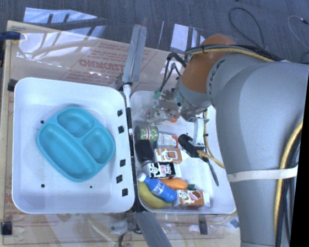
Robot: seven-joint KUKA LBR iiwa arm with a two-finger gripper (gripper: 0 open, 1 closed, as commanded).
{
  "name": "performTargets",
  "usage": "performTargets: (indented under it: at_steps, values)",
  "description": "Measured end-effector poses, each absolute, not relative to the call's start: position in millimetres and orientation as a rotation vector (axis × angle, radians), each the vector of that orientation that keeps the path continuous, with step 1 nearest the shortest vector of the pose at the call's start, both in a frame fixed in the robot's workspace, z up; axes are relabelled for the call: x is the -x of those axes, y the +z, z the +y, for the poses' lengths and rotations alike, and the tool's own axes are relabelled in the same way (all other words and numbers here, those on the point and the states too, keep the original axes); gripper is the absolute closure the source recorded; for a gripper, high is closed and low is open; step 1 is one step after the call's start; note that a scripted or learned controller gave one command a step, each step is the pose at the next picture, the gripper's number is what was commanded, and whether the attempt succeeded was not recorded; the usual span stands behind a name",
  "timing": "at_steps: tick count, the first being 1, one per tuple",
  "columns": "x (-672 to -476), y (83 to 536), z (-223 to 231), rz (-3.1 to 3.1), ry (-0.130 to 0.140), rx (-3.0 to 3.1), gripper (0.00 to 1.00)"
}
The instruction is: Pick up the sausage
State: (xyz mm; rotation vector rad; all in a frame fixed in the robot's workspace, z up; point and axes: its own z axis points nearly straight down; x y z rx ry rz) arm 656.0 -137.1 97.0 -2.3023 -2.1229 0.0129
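Observation:
My gripper reaches down into the far end of the right bin, below the orange wrist band. A small reddish piece lies right by the gripper. It is too small and too hidden to tell whether it is the sausage, or whether it is touched. The big grey arm covers the bin's right side.
The right bin holds a green can, a black block, juice cartons, a carrot, a blue bottle and a banana. A blue divided plate lies in the left bin.

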Motion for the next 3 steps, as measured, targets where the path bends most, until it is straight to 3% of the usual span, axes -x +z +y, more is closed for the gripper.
performTargets:
  at_steps: [1,3]
  values:
    - [-656.0,97.0,-137.1,-2.123,0.013,2.302,0.0]
    - [-656.0,97.0,-137.1,-2.123,0.013,2.302,0.0]
